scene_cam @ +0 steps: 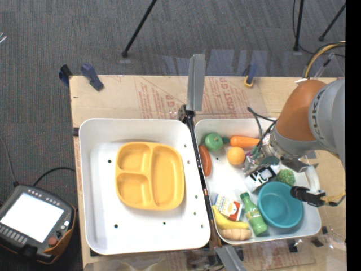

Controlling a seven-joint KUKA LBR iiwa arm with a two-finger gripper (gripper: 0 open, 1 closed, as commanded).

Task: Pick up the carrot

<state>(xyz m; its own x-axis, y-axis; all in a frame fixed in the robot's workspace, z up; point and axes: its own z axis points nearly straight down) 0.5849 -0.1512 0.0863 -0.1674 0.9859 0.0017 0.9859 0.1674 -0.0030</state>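
There — tapered orange carrot [245,141] — smooth, glossy.

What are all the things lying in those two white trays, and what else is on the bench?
bins: 2, white, side by side on bench
divided plate: 1, yellow, left bin
carrot: 1, orange, right bin, far edge
apple: 1, green, left of carrot
orange: 1, orange, below carrot
sausage: 1, red-brown, left wall
bowl: 1, teal, near right corner
bottle: 1, green, beside bowl
banana: 1, yellow, near edge
gripper: 1, dark, over right bin
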